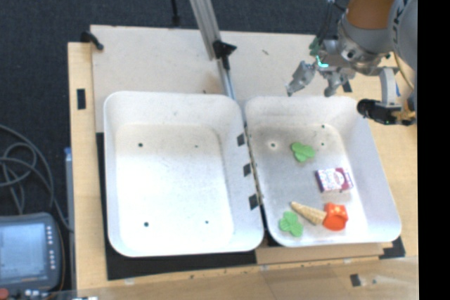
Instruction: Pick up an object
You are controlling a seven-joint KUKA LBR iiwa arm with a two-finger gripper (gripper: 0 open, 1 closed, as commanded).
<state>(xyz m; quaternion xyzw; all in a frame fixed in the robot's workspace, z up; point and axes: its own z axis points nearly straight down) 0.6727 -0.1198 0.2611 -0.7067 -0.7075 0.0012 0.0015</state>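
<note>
Grey two-finger jaws (pixel 316 85) hung spread open and empty above the far rim of the right shallow white bin (pixel 373 172).

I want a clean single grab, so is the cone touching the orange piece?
Touching. The camera view shows the cone's wide end butting against the orange piece, no white bin floor between them.

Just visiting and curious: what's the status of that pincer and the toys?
Pincer open, above right bin's far rim, holding nothing. Purple carton, orange piece, cone, two green pieces untouched. Nothing in the way.
</note>
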